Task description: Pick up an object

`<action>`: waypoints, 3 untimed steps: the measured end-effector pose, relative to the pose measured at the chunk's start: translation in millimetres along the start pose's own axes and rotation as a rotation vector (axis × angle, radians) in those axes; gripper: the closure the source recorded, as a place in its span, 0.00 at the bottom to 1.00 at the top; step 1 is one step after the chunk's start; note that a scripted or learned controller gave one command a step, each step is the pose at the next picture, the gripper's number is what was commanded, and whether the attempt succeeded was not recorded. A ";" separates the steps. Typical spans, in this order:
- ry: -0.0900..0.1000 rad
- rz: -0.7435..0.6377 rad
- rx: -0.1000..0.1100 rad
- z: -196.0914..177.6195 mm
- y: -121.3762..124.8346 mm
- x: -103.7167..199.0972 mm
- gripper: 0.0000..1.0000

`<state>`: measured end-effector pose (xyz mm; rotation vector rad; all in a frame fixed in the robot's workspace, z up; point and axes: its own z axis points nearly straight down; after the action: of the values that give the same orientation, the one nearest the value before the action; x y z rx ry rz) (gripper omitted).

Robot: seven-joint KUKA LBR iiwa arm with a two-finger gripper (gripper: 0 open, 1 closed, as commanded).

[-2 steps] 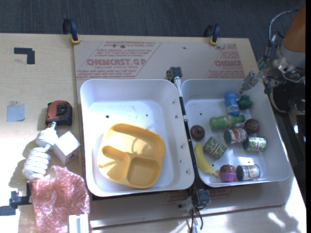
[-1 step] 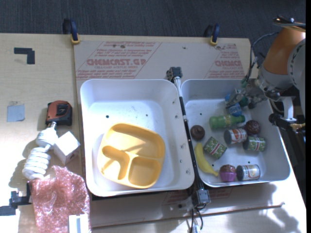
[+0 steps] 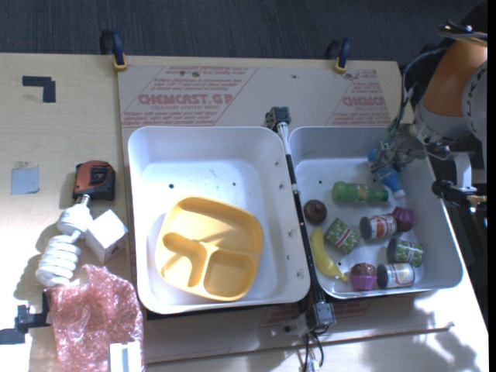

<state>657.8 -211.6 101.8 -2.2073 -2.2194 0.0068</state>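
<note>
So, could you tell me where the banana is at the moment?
The banana lies in the right bin, along its left wall near the front, just below the brown ball and left of the green can.

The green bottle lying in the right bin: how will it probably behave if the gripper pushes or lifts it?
The green bottle lies on its side, so a push would probably roll it. It looks like smooth plastic, perhaps slippery between fingers. Probably light and stiff.
</note>
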 end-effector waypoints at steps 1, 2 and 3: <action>-0.006 0.006 -0.012 -98.0 -82.7 50.5 1.00; -0.006 0.005 -0.012 -117.9 -120.3 99.6 1.00; -0.006 0.006 -0.012 -108.2 -97.0 161.7 1.00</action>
<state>561.1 -51.0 211.8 -2.2224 -2.2220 0.0004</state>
